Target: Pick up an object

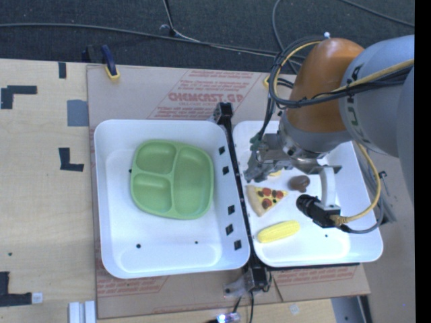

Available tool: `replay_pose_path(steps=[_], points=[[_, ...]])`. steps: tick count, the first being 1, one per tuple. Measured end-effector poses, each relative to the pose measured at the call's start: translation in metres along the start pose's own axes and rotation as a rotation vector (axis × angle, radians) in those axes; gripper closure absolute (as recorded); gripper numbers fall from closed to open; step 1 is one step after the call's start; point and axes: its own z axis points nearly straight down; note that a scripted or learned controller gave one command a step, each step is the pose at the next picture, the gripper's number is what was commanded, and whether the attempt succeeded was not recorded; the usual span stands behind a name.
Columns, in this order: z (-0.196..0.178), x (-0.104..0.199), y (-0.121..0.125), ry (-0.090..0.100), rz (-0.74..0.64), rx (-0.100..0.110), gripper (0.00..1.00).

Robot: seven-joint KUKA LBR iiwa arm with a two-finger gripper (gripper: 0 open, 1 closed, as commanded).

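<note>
A: Overhead camera, item one, the surface?

B: Pale wooden bench point(40, 200) with dark tape marks, overlaid by a brown cardboard sheet point(195, 93) printed in red. A blue-and-yellow clamp point(109, 62) sits at the sheet's far left corner. Beyond the bench, dark carpet point(101, 5) with black cables across it.

A: Item two, the bins?

B: Two shallow white bins side by side. Left bin point(114, 241): one green divided plate point(172, 179), lying flat. Right bin point(350, 244): a toy pizza slice point(264, 198) near the dividing edge, a yellow corn cob point(277, 231) just in front of it, and a small brown piece point(300, 181) beside the slice, possibly a toy food; too small to name.

A: Item three, the arm?

B: Grey arm with orange band point(326, 86) enters from the right, over the right bin. Gripper point(258, 172) is low, just above the pizza slice's far edge. Whether the jaws are spread or closed, I cannot tell; nothing visibly between them.
</note>
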Motion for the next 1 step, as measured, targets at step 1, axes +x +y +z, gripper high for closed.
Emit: replay_pose_path(steps=[1], points=[[0.0027,0.0590,0.0158,0.001,-0.002,-0.001,1.00]])
